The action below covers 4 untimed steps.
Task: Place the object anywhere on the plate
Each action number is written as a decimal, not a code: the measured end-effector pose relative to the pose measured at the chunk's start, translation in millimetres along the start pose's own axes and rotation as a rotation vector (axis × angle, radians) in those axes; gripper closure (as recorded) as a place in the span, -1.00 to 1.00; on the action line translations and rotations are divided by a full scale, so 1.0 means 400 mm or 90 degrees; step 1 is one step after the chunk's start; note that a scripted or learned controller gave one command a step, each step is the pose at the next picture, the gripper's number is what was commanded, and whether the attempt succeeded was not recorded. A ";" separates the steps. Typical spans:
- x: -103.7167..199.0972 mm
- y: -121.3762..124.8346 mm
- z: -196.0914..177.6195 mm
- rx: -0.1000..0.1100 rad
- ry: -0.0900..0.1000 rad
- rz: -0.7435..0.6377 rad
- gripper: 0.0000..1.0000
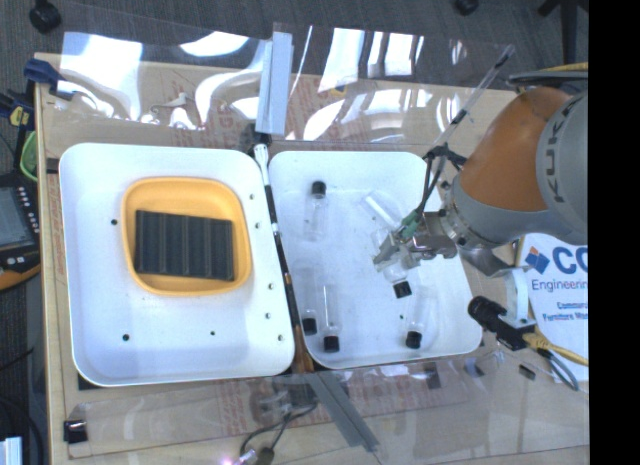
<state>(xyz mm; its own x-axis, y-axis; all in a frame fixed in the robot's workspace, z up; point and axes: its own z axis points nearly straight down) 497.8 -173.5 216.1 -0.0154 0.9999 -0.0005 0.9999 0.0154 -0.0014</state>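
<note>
The yellow plate [186, 236] in the left bin [90, 253] carried no vial. The claw [392, 256] was low in the right bin [350, 343] among clear black-capped vials [317, 208]; its state could not be told, and no grasp was confirmed.

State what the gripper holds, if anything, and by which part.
It cannot be told. The gripper is low over the right bin, near a clear vial, but the view shows nothing clearly between its fingers.
</note>
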 end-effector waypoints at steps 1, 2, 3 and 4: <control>0.070 -0.053 0.159 0.003 0.001 -0.055 1.00; 0.189 -0.049 -0.013 0.000 0.001 -0.152 1.00; 0.224 0.147 -0.014 0.001 0.000 -0.265 1.00; 0.370 0.207 -0.009 -0.001 0.001 -0.297 1.00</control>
<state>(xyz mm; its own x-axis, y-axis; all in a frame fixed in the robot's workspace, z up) 578.5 -24.1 219.6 -0.4633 0.8862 0.0010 0.8862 0.4633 -0.0002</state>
